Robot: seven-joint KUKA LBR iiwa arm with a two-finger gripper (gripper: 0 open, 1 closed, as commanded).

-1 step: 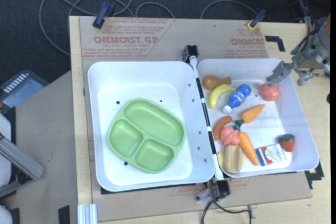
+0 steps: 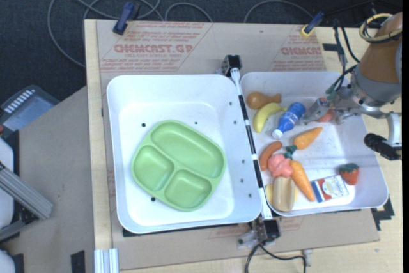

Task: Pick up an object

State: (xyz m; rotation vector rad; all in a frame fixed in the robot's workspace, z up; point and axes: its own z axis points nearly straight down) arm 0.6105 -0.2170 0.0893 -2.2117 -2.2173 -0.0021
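- The arm (image 2: 378, 67) comes in from the right, over the right bin (image 2: 374, 198).
- The gripper (image 2: 327, 110) hangs low near the back of the right bin, just right of the bottle (image 2: 289, 119).
- Something small and reddish sits right at the gripper tip. It is too small to tell what it is, or if it is held.
- I cannot tell if the gripper is open or closed.
- The right bin holds toy food, all lying down.
- A brown drumstick (image 2: 263, 99) lies at the back left, and a banana (image 2: 267, 115) lies just in front of it.
- The blue and white bottle lies tilted, right beside the banana.
- A carrot (image 2: 308, 137) lies near the middle of the bin.
- A sausage (image 2: 270, 151) and a pink toy (image 2: 280, 165) touch each other by the left wall.
- A second carrot (image 2: 302, 179) lies just right of the pink toy.
- A bread roll (image 2: 283, 194) sits at the front left corner.
- A small white packet (image 2: 331, 188) lies at the front, with a strawberry (image 2: 349, 173) just behind it.
- The left bin (image 2: 121, 96) holds a green plate (image 2: 179, 165) with three parts.
- Both bins sit side by side on a brown board (image 2: 160, 45).
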